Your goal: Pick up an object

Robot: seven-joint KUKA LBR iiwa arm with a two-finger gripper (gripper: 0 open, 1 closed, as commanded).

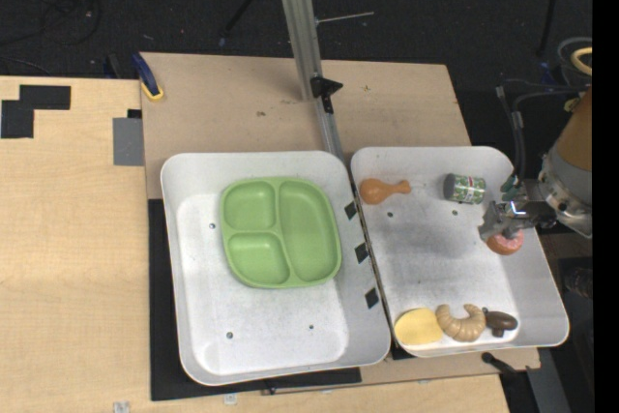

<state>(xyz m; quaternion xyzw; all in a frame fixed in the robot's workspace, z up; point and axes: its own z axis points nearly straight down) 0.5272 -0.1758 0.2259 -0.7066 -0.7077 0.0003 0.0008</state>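
Observation:
My gripper [502,225] hangs low over the right edge of the right bin [435,256], coming in from the right. A small reddish round object [507,244] lies directly under its tip, partly covered by it; whether it is gripped is unclear. In the same bin, an orange drumstick-shaped toy [382,191] lies at the back left. A green can [466,189] lies on its side at the back. Along the front edge sit a yellow round piece [418,328], a tan curled piece [462,322] and a dark brown piece [500,319].
The left bin [203,305] holds a green divided plate [281,232]. A metal post [302,34] rises behind the gap between the bins. The bare middle of the right bin offers free room.

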